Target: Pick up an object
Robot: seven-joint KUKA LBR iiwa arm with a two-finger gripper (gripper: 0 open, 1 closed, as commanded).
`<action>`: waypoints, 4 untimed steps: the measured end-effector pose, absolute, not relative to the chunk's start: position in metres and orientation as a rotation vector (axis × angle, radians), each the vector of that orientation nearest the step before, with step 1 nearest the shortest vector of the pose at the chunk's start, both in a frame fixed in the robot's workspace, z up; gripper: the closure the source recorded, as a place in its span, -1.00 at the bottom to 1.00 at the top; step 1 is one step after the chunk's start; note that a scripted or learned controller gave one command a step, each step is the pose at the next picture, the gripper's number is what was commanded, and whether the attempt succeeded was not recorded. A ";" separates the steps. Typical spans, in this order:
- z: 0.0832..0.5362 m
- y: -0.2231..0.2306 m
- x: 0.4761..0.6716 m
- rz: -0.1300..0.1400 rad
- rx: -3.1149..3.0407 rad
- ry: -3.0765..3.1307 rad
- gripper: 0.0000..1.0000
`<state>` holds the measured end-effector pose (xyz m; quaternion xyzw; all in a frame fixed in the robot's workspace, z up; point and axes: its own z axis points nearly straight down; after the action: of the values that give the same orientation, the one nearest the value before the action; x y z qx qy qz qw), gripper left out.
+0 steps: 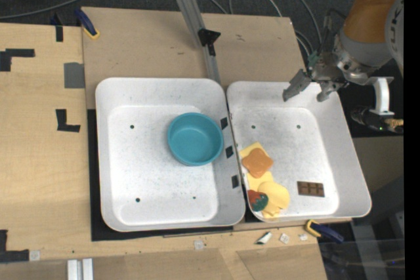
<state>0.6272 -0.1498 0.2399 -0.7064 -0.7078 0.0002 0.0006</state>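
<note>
Teal round bowl point(195, 138), speckled bin point(118, 141)

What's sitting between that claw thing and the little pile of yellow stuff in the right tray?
Nothing: in the camera view, only bare speckled floor of the right bin separates the gripper from the yellow pile.

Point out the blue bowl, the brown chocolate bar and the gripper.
blue bowl point(194, 139): camera view, inner floor of the bowl, left bin.
brown chocolate bar point(311, 189): camera view, middle of its top face, right bin.
gripper point(308, 92): camera view, midway between the two fingertips.
</note>
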 end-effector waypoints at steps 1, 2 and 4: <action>0.240 -0.150 0.627 0.002 -2.218 -2.224 -1.00; 0.196 -0.148 0.625 0.007 -2.217 -2.221 -1.00; 0.087 -0.152 0.615 0.003 -2.220 -2.224 -1.00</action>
<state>0.6148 -0.1516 0.0868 -0.7063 -0.7079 0.0010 -0.0004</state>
